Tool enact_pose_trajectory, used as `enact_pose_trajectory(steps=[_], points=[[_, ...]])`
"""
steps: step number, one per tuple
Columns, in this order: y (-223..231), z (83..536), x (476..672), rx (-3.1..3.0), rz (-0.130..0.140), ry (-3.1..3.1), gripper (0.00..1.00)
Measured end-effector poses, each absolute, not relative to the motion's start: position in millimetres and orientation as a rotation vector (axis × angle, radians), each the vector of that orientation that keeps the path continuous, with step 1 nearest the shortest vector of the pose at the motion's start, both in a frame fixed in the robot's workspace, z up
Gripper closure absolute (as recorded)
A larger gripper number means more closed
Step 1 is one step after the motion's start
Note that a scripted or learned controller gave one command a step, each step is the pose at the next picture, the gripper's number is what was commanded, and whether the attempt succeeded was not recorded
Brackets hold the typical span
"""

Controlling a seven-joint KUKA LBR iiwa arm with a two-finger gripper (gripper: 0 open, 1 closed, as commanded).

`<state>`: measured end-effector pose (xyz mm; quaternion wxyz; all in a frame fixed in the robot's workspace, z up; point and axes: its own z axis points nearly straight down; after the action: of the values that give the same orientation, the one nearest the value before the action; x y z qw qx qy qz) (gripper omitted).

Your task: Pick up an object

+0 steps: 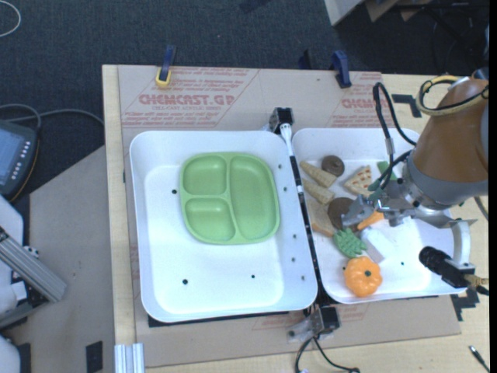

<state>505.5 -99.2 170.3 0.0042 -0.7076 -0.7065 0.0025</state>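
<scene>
The right bin [404, 274] holds several toy foods. An orange pumpkin [363, 277] lies near its front, with a green leafy piece [349, 243] just behind it. A brown disc [339, 207], a tan cone [317, 179], a cracker [358, 179] and a small brown round piece [332, 164] lie toward the bin's back left. My gripper [365, 213] is low in the middle of this bin, right beside the brown disc and over a small orange carrot-like piece [373, 220]. The arm's body hides the bin's right part.
The left bin [155, 270] bears a light green divided plate [230, 197]. A black clamp [281, 119] sits at the back between the bins. Cables [388, 123] loop over the right bin's back edge. A black part of the arm [441, 263] hangs over the front right.
</scene>
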Motion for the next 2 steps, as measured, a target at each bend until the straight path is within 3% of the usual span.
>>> enact_pose_trajectory(steps=[1, 2], points=[[-100, 109, 503.1, -2.223, 0.000, -2.221, 0.00], [-105, 96, 509.3, -2.242, -0.011, -2.229, 0.00]])
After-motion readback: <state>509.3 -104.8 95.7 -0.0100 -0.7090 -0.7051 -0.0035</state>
